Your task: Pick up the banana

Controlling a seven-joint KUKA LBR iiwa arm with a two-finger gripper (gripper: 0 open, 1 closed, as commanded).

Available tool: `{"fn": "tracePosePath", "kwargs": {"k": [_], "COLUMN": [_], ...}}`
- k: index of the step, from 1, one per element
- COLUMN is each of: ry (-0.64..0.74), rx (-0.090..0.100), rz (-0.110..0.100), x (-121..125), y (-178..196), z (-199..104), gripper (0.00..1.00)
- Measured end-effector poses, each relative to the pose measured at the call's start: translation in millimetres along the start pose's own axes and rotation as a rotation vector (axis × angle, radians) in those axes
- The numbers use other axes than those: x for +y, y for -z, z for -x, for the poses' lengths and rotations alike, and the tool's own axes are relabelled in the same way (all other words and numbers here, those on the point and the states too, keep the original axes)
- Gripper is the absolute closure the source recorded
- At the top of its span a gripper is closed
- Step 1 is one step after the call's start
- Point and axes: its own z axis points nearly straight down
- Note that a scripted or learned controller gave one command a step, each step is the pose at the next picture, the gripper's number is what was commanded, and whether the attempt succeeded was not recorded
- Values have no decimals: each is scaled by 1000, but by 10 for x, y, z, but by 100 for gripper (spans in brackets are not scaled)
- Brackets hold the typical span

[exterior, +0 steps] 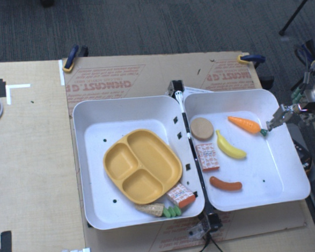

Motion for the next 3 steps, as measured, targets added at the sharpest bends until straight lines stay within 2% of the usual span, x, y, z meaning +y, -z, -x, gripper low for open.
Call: {"fn": "tracePosePath", "kwargs": {"k": [1, 2, 3], "ry": [-172, -57, -58], "rx": [0, -8, -3], "rz": [-1, 7, 4], "x": [553, 515, 514], "y": [-1403, -1764, -1678], "z": [-513, -872, -890], "gripper": [0, 0, 100]}}
